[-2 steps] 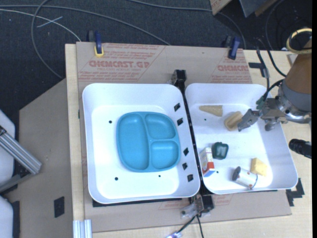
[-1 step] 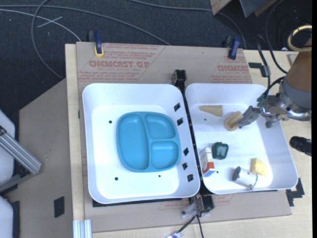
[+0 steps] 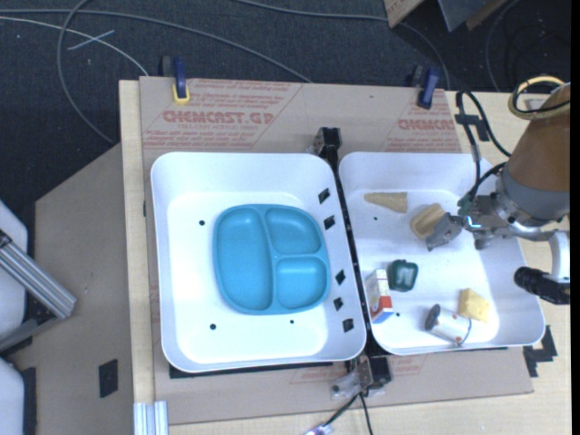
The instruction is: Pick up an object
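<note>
Nearest the camera, along the front of the right bin, lay a small grey-and-white cylinder and, just beside it, a yellow block. Both were loose and apart from the walls, so either could probably be taken from above. A white-and-red carton sat tight against the divider side, where a wall would likely get in the way of a grasp. A dark green object rested just beyond it, near the carton but not plainly touching.

Further back, the gripper hung low over the bin, reached in from the right on the grey arm. It sat right beside a tan lump, which looked to be the object chosen for the pick. Whether the tool was apart, together, or clamped on anything could not be told, and nothing was seen held. The lump appeared to rest on the bin floor. A tan wedge lay just beyond it, near enough to be nudged.

The left bin held a blue divided plate at its middle, well apart from the work. At the far edge, two blue clamps pinned the board to the bench, presumably to keep the bins from shifting.
</note>
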You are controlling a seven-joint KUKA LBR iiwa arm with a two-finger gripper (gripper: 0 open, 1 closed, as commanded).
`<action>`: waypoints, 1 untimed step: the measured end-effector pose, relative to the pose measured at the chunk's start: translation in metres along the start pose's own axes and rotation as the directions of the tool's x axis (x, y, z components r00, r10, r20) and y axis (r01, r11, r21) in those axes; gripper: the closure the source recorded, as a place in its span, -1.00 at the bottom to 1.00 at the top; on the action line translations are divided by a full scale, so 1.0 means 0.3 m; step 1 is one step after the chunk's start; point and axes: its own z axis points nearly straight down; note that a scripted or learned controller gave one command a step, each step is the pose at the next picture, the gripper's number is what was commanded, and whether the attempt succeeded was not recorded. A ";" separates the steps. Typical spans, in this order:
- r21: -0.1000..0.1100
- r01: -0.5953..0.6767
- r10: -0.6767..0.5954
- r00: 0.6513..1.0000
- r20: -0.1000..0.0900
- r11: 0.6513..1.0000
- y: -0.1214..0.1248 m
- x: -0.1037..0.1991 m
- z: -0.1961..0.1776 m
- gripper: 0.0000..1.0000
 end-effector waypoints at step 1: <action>0.000 0.001 -0.001 1.000 -0.001 1.000 -0.002 0.002 0.177 -1.00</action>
